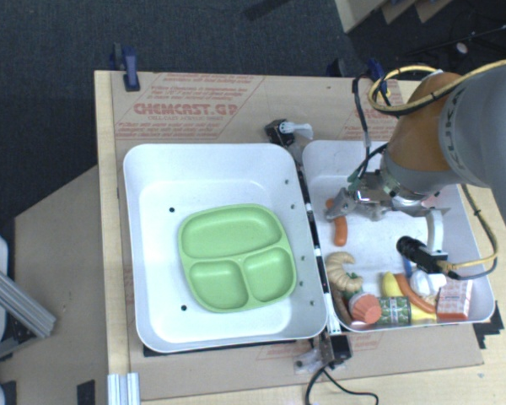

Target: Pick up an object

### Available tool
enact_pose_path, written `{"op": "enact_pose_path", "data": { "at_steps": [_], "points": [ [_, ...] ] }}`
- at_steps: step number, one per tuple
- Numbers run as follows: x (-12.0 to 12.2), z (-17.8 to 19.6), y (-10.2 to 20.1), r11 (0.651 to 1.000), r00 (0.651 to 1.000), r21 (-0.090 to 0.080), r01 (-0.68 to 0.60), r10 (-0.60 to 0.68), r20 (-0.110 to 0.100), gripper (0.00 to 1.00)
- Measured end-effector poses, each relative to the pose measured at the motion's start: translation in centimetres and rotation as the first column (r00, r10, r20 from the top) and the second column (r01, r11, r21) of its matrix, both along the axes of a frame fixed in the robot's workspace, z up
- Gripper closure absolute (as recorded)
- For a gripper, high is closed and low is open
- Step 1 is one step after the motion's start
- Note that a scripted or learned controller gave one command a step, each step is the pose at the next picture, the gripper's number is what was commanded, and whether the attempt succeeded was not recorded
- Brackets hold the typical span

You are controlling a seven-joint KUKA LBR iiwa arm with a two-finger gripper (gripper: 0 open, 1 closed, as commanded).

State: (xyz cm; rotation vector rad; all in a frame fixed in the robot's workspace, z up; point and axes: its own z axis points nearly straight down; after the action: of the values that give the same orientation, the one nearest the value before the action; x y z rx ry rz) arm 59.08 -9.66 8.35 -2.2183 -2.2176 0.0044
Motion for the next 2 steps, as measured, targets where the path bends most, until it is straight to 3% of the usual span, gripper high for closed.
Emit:
{"op": "enact_pose_path", "data": {
  "at_steps": [1,2],
  "points": [
    [-1.1,0.1,0.5,1.000,1.000,0.000,0.001,-0.001,0.001,0.00],
    [-1.0,1.2,0.4,1.000,1.000,0.000,0.001,-0.001,0.004,1.00]
  ]
}}
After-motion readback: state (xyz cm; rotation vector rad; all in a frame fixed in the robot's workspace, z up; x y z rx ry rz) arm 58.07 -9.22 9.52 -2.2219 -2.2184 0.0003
